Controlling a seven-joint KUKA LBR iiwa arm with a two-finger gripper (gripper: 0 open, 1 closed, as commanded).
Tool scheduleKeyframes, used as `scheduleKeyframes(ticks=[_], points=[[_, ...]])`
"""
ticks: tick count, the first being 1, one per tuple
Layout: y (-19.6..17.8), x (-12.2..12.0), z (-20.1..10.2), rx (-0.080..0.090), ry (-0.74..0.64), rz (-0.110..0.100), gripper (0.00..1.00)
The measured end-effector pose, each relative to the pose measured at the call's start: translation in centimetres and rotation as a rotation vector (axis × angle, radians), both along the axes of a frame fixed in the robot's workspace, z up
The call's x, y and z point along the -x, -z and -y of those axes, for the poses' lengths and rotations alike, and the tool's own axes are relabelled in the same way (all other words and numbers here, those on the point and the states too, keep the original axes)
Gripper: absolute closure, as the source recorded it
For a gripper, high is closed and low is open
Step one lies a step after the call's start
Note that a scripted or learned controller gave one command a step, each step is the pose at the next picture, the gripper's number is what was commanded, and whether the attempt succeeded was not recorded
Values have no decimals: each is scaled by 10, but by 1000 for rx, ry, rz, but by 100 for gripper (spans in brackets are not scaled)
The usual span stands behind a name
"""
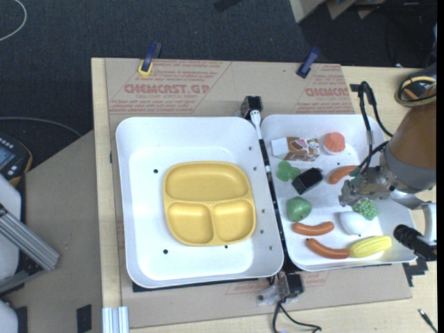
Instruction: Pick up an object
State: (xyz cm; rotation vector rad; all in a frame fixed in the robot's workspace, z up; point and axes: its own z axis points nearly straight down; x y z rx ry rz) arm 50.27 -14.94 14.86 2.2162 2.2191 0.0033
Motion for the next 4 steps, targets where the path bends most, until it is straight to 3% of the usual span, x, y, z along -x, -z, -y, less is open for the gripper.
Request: scheduleKeyframes(ticks=[2, 3, 4], points=[[-78, -5, 1, 0, 0, 1, 100], [-88, -1, -54, -5, -5, -5, 100], [-82, -1, -86, -4, -3, -8, 100]])
